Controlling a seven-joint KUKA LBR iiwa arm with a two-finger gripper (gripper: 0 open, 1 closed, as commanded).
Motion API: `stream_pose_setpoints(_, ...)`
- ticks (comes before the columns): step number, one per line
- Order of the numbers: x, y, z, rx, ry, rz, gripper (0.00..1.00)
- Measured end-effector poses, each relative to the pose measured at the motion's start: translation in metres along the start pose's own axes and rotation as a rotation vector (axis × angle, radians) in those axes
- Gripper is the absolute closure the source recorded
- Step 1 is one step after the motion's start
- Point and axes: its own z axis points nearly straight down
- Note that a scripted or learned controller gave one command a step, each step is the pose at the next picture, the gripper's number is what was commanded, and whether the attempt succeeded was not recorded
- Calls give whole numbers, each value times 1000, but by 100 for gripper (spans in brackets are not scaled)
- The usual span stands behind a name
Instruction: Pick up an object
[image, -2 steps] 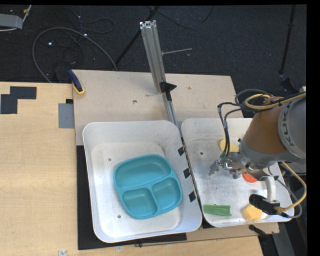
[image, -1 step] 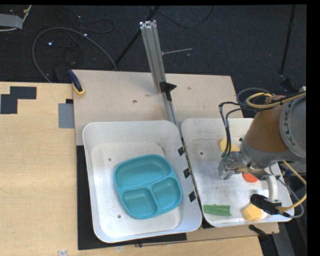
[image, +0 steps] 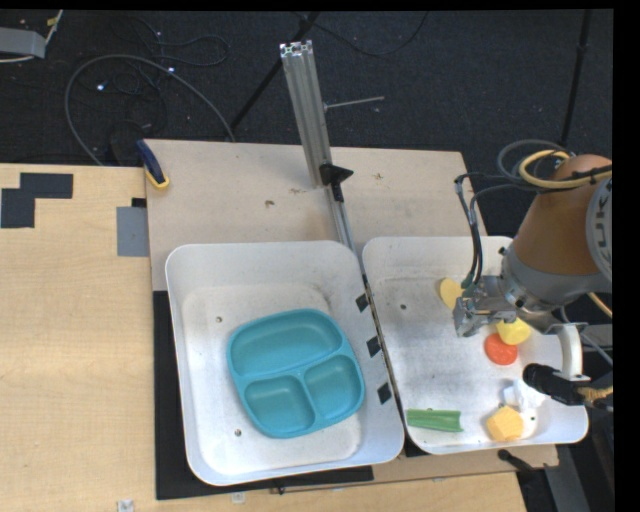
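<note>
While the hand (image: 478, 318), fingers too obscured to tell, hovers low in the right bin (image: 420, 400), toys crowd that bin's near-right corner, leaving its left side open.

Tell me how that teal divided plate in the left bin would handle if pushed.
The teal plate looks like rigid moulded plastic, so it probably slides flat across the left bin rather than tipping. Its low raised rim may be hard to pinch.

No text, label, brand, number or sign can be read anywhere on the bench, the bins or the arm.
</note>
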Motion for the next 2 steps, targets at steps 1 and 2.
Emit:
stream_pose_setpoints(1, -1, 1, -53, 0, 0, 0, 100)
stream_pose_setpoints(2, 57, 10, -62, 4, 2, -5, 100)
